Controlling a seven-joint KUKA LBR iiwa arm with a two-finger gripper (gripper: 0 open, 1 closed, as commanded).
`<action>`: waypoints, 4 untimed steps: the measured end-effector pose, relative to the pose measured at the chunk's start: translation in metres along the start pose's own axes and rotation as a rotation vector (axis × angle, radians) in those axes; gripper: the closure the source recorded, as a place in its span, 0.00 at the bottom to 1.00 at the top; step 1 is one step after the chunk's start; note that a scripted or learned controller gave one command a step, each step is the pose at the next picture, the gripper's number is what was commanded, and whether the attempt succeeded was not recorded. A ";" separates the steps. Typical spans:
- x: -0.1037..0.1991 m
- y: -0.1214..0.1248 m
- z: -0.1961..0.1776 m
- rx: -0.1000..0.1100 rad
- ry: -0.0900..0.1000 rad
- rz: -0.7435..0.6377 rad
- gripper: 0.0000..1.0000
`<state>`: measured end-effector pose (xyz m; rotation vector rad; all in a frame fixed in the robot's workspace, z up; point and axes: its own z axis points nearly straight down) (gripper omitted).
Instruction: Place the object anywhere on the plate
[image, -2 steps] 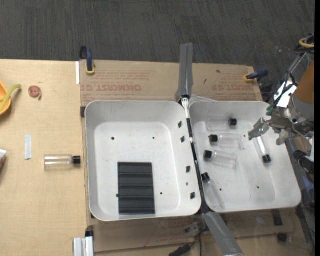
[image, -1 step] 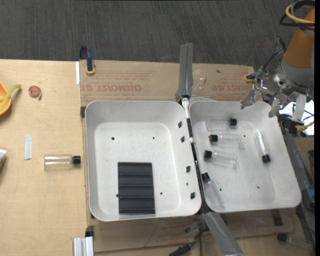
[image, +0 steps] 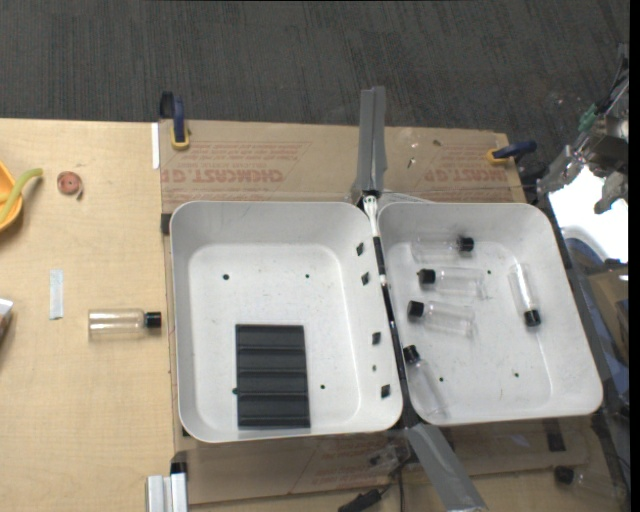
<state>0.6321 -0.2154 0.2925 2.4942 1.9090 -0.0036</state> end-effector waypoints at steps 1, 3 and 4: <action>0.068 0.010 -0.086 0.001 0.000 0.066 0.00; 0.139 -0.034 -0.118 0.001 -0.001 0.224 0.00; 0.018 -0.024 -0.116 0.003 0.000 0.161 0.00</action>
